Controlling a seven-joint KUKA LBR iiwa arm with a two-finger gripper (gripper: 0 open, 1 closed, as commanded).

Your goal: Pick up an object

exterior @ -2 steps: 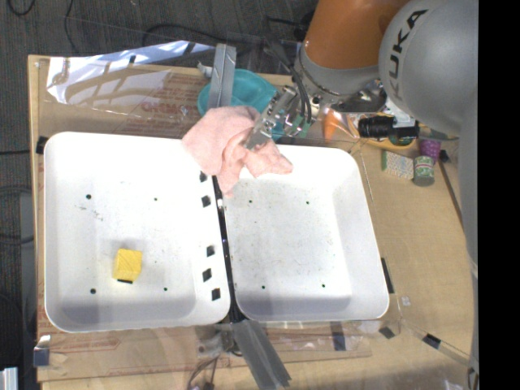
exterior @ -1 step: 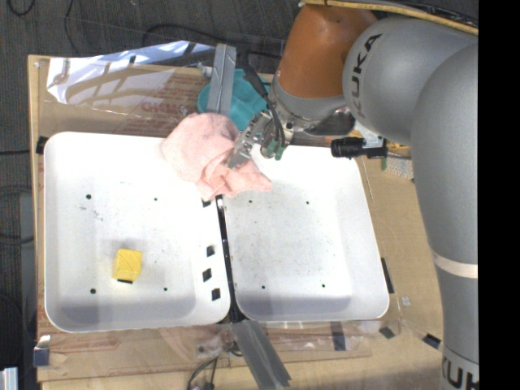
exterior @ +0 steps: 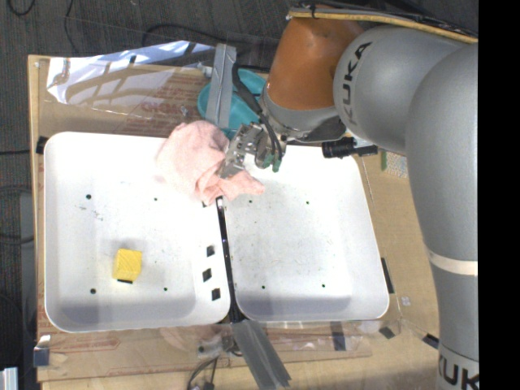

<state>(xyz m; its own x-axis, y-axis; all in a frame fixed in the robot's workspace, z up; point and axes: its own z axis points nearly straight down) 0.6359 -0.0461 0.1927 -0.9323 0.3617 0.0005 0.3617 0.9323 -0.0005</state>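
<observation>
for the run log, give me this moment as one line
gripper on pink cloth at the bins' divider | grasp unconfirmed | yellow block in left bin

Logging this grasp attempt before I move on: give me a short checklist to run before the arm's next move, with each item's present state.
1. Tool positioned at a target: ok, it sits at the pink cloth.
2. Cloth gripped between the fingers: cannot tell, the wrist blocks the view.
3. Cloth lying within one bin: not ok, it lies over the far rims where the left bin and right bin meet.
4. Lift path free of the teal object behind: cannot tell.
5. Yellow block out of the way: ok, it lies apart in the left bin.
</observation>
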